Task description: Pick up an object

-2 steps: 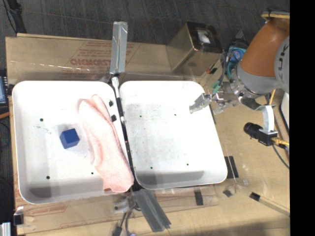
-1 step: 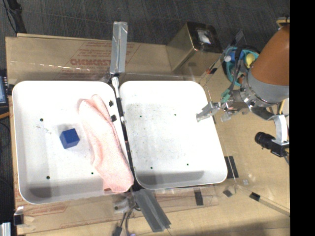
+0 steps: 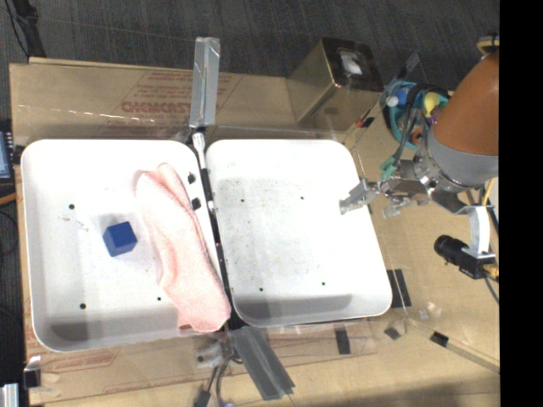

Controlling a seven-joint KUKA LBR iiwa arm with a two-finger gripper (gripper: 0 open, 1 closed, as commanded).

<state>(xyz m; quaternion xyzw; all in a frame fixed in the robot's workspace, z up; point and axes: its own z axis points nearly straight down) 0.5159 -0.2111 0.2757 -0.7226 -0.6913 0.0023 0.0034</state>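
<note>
though claw (image 3: 356, 198) state unclear, blue cube (image 3: 120, 237) well apart, in left bin (image 3: 51, 227)

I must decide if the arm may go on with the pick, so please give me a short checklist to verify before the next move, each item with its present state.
1. A pickable object is in view: ok. A blue cube lies in the left bin, apart from its walls.
2. Cube free of clutter: ok. The pink cloth lies beside it, not over it.
3. Pincer above a target: not ok. It sits at the right bin's right edge, far from both cube and cloth.
4. Pincer carries nothing: cannot tell at this size.
5. Cloth inside one bin: not ok. It drapes against the divider between the bins.
</note>
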